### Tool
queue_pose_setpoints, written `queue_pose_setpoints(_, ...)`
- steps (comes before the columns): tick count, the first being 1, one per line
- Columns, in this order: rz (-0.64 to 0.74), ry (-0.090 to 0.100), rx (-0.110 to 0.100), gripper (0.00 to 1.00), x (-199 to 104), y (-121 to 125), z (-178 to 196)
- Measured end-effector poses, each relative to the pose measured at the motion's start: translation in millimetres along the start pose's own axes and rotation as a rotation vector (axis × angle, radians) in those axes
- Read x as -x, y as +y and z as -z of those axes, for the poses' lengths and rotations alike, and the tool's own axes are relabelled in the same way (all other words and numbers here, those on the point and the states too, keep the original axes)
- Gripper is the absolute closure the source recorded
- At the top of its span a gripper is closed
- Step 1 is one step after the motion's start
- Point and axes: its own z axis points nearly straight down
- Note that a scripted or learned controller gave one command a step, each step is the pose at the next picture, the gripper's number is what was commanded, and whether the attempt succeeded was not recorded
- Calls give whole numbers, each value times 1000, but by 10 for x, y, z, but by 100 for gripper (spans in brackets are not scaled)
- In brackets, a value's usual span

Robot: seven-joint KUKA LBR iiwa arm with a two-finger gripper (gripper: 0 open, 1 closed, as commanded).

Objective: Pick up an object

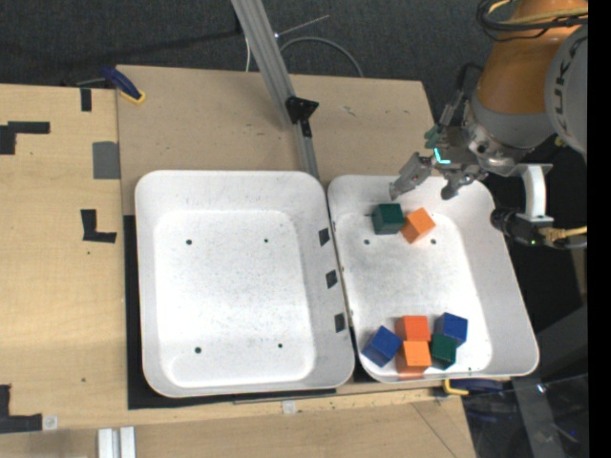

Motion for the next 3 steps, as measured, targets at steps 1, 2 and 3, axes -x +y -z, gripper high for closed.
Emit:
queue_pose_setpoints(1, 1, -1, 4, 0, 1, 7, 25)
queue_pose_setpoints(2, 0, -1, -2, 0, -94, 6, -568)
queue_pose_setpoints(3, 0, -1, -4, 0, -93, -42, -1216)
